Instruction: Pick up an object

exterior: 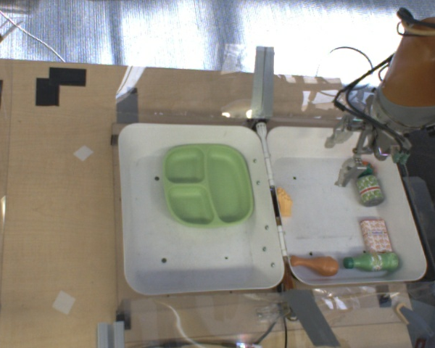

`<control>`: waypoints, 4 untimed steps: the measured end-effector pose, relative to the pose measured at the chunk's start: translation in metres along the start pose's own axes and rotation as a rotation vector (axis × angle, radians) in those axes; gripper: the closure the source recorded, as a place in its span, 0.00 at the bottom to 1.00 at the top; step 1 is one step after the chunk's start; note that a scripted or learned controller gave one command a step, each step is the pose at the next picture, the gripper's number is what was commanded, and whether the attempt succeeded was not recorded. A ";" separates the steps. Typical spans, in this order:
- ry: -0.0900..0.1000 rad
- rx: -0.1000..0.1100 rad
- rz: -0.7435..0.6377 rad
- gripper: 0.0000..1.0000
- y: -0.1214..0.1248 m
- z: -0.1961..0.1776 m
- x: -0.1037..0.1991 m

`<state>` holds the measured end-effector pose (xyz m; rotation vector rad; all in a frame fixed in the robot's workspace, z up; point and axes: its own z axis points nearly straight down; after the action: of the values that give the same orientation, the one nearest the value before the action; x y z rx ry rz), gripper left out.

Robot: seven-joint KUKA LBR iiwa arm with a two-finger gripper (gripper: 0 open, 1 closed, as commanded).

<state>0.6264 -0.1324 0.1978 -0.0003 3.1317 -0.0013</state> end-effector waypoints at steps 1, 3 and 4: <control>-0.004 0.001 0.320 0.00 -0.046 0.099 -0.005; -0.004 -0.003 0.269 1.00 0.036 0.108 -0.013; -0.010 -0.006 0.428 1.00 0.115 0.005 0.000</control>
<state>0.6269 -0.0177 0.1931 0.6624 3.0509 0.0114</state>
